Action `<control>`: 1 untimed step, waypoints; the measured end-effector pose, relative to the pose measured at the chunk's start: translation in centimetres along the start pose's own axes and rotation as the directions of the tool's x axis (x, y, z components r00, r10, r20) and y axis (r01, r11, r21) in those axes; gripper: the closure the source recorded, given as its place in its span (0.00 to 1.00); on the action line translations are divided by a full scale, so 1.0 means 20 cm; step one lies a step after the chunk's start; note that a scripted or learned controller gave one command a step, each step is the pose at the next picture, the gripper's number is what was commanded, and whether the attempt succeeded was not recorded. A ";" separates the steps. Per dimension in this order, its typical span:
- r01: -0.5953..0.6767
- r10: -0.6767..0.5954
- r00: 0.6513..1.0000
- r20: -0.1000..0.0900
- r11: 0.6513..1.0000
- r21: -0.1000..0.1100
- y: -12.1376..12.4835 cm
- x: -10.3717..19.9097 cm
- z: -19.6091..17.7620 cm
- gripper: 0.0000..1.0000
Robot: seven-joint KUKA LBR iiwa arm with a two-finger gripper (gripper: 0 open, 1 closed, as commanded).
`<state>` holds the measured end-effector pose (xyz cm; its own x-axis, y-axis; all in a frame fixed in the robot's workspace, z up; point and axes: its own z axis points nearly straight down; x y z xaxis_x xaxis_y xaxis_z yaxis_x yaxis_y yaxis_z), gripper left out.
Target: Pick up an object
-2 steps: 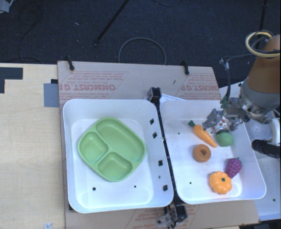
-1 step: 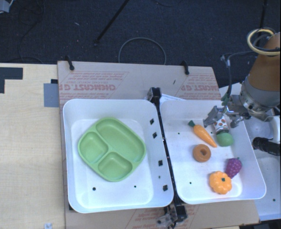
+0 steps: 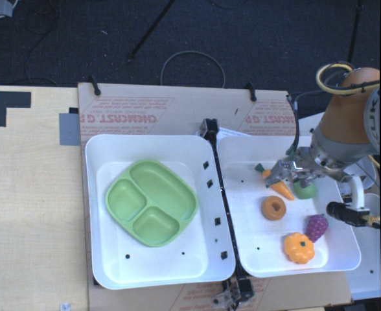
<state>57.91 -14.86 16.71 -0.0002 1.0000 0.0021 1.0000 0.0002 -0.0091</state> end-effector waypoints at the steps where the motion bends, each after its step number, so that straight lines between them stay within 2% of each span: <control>1: -0.001 0.001 1.000 0.000 1.000 -0.001 0.01 -0.01 0.32 0.00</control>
<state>58.11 -15.13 10.41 0.0005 1.0000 0.0019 1.0000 -0.0005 -0.0077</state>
